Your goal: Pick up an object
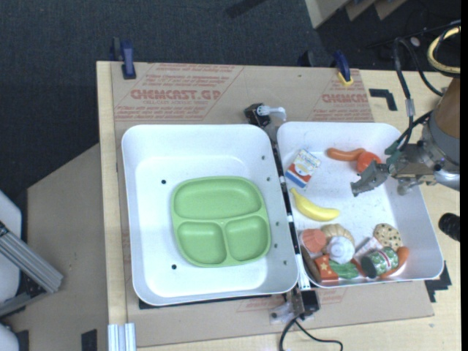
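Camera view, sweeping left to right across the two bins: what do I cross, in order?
Green divided plate → banana → orange carrot → gripper → cookie.

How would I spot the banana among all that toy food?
Look in the right-hand white bin. Near its left wall, below the small carton, lies the banana. It is the only plain yellow, curved piece, apart from the heap at the bin's front.
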{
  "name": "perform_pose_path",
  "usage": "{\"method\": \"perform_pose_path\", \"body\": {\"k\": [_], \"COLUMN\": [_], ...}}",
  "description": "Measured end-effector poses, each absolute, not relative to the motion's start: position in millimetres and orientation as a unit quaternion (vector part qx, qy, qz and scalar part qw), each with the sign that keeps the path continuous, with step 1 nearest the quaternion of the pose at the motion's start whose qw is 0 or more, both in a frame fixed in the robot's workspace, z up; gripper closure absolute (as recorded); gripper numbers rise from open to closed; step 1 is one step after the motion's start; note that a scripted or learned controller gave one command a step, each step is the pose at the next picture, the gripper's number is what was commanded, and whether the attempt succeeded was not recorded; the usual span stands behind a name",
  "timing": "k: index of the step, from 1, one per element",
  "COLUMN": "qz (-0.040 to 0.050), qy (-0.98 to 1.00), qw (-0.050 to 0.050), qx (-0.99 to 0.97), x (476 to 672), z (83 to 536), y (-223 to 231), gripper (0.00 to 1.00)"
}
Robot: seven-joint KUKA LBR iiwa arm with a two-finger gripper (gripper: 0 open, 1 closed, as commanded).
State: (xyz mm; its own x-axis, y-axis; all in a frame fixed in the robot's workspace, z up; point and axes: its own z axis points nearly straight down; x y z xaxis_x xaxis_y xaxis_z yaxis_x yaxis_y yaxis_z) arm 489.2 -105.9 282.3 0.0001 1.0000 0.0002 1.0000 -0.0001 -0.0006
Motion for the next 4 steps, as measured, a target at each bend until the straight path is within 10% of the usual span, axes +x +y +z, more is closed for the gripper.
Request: {"method": "perform_pose_path", "body": {"k": [2, 4], "qz": [-0.0010, -0.0006], "qy": [-0.708, -0.708], "qw": [-0.003, -0.001], "qx": [-0.706, -0.706], "x": [642.0, 646.5], "z": [177, 141], "y": [-171, -186], "gripper": [0.00, 0.00]}}
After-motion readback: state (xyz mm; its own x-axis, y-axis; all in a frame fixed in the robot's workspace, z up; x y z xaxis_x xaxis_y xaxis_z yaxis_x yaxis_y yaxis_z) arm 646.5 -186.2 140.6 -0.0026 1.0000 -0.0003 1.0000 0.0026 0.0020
